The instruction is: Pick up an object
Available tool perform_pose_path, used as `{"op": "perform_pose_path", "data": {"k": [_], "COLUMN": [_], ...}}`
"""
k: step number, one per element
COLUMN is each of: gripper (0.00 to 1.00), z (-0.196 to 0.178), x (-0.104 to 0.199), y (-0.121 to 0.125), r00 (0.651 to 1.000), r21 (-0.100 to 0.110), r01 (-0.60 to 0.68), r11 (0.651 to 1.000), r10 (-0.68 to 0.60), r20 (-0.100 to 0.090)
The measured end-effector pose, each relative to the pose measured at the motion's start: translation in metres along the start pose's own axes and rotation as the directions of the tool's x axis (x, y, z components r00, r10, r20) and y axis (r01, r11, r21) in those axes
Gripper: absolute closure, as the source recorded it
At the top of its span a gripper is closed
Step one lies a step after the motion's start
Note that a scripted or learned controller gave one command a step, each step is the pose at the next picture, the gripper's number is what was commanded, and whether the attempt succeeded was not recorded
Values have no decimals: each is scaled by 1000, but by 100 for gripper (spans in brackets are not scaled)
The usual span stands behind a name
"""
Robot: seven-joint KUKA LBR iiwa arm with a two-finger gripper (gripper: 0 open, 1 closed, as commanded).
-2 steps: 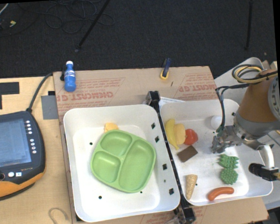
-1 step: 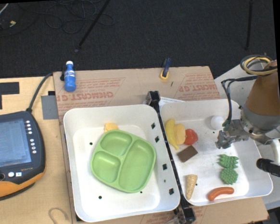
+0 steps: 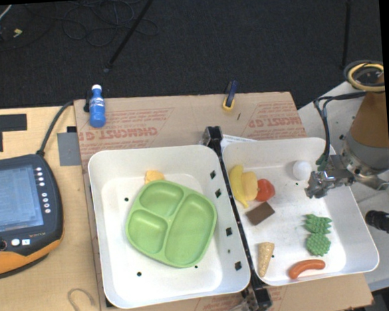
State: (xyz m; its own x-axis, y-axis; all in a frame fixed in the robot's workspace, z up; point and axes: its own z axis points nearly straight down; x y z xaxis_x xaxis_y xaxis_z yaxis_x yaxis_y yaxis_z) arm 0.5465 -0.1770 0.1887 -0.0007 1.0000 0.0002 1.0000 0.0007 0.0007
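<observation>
Red print on cardboard sheet point(image 3: 178, 122) under bins, upside down, roughly "CHEMCUT G.P."; not surely legible.

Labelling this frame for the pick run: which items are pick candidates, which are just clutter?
Candidates, right bin: banana, tomato, white ball, brown block, green leaves, cone, sausage.

Clutter: green plate, tablet, blue bottle, clamp.

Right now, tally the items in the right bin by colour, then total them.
Yellow: 1, banana
Red/orange: 2, tomato, sausage
Brown: 1, block
White: 1, ball
Green: 2, leafy pieces
Tan: 1, cone
Total: 8
</observation>
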Motion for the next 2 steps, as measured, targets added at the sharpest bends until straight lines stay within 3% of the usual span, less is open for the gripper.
{"op": "perform_pose_path", "data": {"k": [1,2], "gripper": [100,100], "z": [-41,-38], "x": [-1,41], "y": [1,9], "r00": [1000,1000], "r21": [-1,3], "r01": [0,2], "r11": [1000,1000], "r10": [0,-2], "r20": [1,-2]}}
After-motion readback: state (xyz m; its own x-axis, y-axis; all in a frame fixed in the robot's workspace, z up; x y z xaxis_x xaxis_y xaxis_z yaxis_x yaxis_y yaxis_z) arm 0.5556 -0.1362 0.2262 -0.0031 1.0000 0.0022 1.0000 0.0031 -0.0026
